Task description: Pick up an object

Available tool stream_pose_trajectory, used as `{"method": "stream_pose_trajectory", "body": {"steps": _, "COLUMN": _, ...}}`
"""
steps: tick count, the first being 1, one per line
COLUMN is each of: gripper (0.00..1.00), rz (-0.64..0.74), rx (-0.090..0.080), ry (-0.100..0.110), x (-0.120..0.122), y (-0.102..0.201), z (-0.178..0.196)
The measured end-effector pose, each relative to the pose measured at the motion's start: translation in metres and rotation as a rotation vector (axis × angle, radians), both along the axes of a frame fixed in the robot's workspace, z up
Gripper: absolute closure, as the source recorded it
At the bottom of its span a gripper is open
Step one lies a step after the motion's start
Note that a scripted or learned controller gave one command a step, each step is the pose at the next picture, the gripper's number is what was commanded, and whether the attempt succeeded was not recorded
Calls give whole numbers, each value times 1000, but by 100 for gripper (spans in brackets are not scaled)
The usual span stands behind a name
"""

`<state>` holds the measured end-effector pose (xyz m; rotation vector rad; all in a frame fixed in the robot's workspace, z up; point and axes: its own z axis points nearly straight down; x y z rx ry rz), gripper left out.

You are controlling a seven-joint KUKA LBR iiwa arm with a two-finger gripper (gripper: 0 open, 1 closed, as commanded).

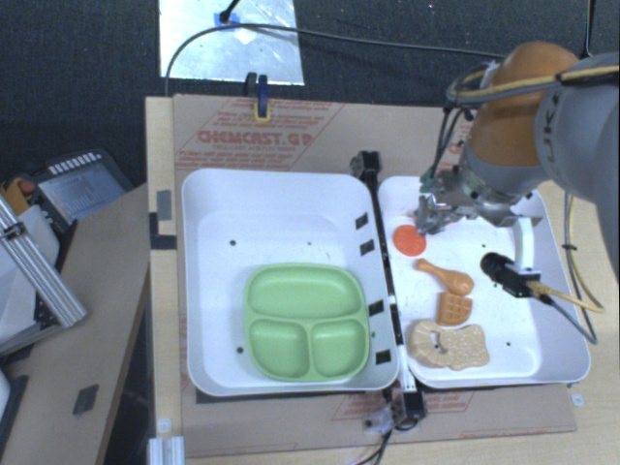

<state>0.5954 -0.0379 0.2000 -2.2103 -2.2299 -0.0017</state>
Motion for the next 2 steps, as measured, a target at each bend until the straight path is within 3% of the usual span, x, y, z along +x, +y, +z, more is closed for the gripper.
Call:
{"method": "stream_pose_trajectory", "body": {"steps": 1, "gripper": 100, "rz": 1, "rx": 0, "ry": 0, "x": -15, "y": 52, "z": -5}}
{"method": "stream_pose_trajectory", "body": {"steps": 2, "gripper": 100, "rz": 1, "rx": 1, "ry": -3, "x": -28, "y": 104, "z": 12}}
